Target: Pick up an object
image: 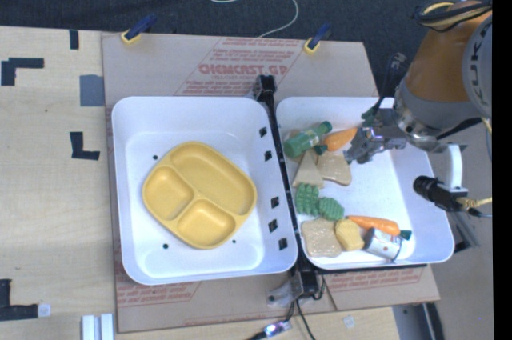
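Arm poised over the food bin, nothing lifted yet

We saw the desk (48,170) carrying a cardboard sheet (240,66) with red printing too faint for us to read, likely there to protect the surface. On it sat two bins: the left bin (128,170) held only a yellow divided plate (200,193), probably kept apart as a drop spot, while the right bin (424,210) held the toy foods. The arm (448,66) entered from three o'clock; its pincer (370,145) hovered at the bin's one o'clock, beside the bread slice (334,168) and orange carrot (342,139). Whether it was clenched or released, we could not tell.
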Controlling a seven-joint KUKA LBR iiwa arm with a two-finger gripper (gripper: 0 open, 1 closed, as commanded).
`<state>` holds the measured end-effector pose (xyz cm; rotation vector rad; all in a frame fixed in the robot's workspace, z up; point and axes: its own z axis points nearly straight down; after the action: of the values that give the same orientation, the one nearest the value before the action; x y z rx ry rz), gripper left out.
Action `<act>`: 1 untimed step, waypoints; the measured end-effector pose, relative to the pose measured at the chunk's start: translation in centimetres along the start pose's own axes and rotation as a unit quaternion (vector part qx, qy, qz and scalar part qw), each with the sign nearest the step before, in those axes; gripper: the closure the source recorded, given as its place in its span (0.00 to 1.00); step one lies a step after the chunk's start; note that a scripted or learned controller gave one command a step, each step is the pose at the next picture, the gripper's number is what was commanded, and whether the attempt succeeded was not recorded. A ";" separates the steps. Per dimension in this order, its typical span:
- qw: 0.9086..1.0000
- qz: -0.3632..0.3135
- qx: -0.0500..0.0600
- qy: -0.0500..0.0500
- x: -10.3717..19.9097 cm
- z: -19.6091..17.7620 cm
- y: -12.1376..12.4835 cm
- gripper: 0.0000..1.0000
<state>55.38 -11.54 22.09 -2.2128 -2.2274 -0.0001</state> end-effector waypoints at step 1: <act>1.000 0.001 0.001 0.000 4.6 0.6 0.6 1.00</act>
<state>55.97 -6.97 21.53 -2.2153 -2.2247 0.0021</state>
